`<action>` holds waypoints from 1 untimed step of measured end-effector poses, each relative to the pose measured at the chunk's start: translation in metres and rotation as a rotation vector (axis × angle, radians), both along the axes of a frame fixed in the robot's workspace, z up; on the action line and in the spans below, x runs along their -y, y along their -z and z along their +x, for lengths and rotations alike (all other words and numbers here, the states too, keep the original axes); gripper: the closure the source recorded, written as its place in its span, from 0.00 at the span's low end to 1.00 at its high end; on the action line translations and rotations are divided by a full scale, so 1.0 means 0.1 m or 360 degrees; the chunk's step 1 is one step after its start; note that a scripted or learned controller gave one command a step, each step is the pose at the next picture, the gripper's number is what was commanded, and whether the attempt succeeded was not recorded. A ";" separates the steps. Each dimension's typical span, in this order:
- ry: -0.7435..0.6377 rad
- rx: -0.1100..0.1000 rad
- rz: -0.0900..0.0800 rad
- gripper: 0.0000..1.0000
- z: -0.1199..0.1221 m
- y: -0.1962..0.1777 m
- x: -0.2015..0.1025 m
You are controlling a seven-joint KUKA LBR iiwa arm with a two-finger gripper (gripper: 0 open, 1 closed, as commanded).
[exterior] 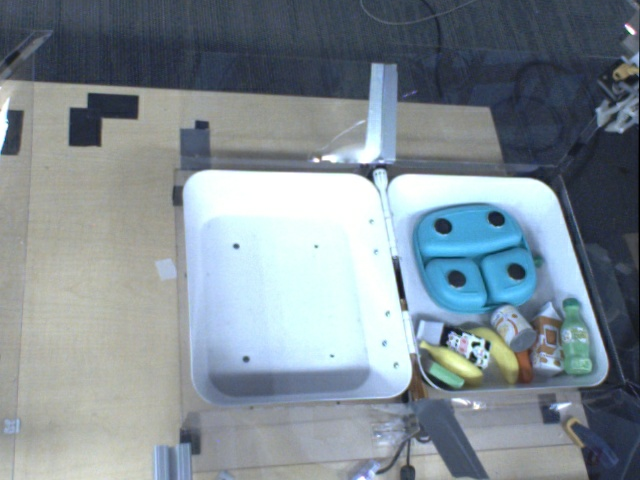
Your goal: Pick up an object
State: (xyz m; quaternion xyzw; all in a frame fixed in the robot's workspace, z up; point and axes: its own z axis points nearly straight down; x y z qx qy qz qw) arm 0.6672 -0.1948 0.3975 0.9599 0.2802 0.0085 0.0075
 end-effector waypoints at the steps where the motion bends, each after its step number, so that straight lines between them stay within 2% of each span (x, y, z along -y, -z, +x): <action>1: 0.0359 -0.0022 0.0018 1.00 -0.09 -0.29 0.10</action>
